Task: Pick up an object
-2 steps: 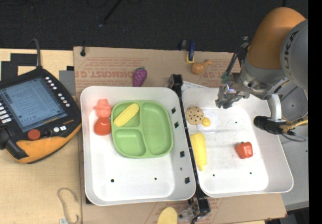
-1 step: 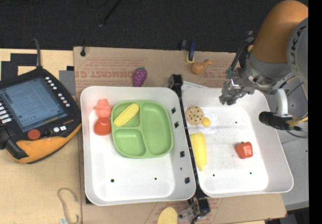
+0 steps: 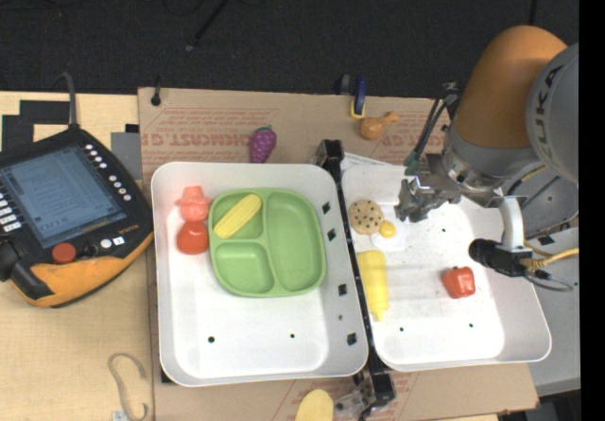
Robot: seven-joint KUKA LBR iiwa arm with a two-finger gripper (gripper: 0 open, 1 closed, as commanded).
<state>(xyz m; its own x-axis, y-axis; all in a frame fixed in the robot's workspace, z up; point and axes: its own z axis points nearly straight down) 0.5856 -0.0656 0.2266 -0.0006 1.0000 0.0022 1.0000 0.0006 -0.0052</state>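
Observation:
My gripper (image 3: 412, 208) hangs over the upper left of the right bin (image 3: 510, 339), its dark fingers pointing down. Just left of it lie a speckled cookie (image 3: 365, 215) and a small yellow piece (image 3: 387, 229). A yellow corn-like toy (image 3: 374, 281) lies by the bin's left wall. A red toy (image 3: 459, 282) sits in the middle right. In the left bin (image 3: 246, 358) rest a green divided plate (image 3: 268, 242) with a yellow corn cob (image 3: 235, 215) in it, and a pink and red toy (image 3: 193, 220) beside it.
A tablet pendant (image 3: 66, 211) lies on the bench at left. Behind the bins sit a purple grape toy (image 3: 263, 143), an orange toy (image 3: 378, 125) and a blue and yellow clip (image 3: 358, 97). A yellow object (image 3: 315, 405) lies in front of the bins.

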